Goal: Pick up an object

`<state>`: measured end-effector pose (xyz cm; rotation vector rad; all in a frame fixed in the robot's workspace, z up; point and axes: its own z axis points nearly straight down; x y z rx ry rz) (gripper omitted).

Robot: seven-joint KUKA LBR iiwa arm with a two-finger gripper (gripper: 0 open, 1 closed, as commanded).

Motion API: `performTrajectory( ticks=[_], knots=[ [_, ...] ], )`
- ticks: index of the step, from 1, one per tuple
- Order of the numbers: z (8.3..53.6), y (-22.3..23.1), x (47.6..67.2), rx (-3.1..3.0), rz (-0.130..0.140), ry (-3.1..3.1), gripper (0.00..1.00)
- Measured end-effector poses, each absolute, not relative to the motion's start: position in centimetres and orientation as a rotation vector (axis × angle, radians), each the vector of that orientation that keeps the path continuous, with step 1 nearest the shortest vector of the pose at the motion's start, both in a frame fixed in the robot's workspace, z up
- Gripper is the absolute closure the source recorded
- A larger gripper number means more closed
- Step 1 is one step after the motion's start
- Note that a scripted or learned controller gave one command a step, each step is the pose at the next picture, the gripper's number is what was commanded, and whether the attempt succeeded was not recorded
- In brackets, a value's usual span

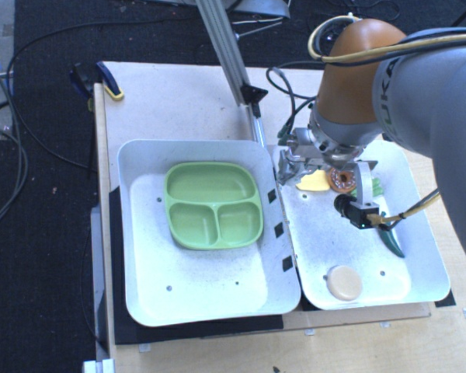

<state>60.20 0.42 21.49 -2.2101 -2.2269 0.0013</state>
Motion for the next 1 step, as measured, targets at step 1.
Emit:
performTrajectory(
  ticks=[1],
  knots=[
    [22.83, 6.01, 58.29, -2.21, -0.001, -2.229, 1.0]
  ],
)
